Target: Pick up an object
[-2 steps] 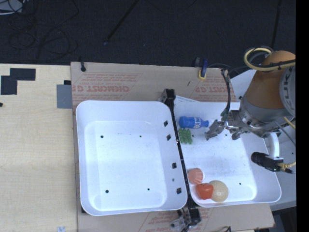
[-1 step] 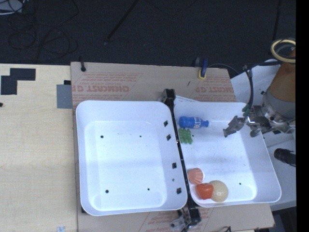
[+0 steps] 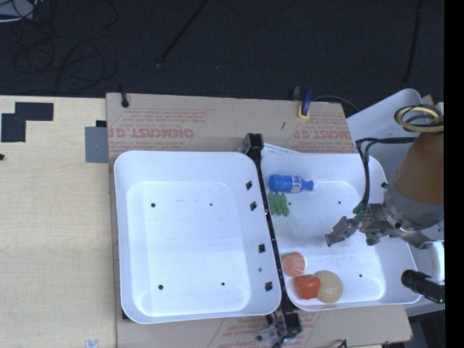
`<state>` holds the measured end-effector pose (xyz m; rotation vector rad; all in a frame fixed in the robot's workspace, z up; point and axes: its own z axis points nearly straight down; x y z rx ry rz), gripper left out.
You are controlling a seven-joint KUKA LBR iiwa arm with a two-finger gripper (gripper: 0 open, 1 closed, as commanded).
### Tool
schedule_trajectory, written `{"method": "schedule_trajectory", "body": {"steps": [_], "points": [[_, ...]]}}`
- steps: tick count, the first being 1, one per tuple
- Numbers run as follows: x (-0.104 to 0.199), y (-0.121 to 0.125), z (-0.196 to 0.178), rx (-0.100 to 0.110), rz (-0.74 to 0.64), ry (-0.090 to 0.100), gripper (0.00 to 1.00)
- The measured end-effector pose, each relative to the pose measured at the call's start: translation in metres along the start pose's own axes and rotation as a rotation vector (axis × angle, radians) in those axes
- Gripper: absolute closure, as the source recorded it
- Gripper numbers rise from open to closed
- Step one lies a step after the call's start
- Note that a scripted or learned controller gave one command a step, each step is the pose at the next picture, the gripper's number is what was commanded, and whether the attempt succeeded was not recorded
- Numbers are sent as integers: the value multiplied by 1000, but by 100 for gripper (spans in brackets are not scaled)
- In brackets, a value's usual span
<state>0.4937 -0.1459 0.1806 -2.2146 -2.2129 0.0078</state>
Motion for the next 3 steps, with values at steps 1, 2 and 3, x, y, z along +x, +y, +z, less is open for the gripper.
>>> {"method": "schedule_trajectory", "body": {"steps": [1, 2, 3], "points": [[-42, 58, -21, -14, -3, -7, 0], [-41, 55, -29, -8, -3, -3, 100], [24, 18, 98, -9, -4, -3, 100]]}}
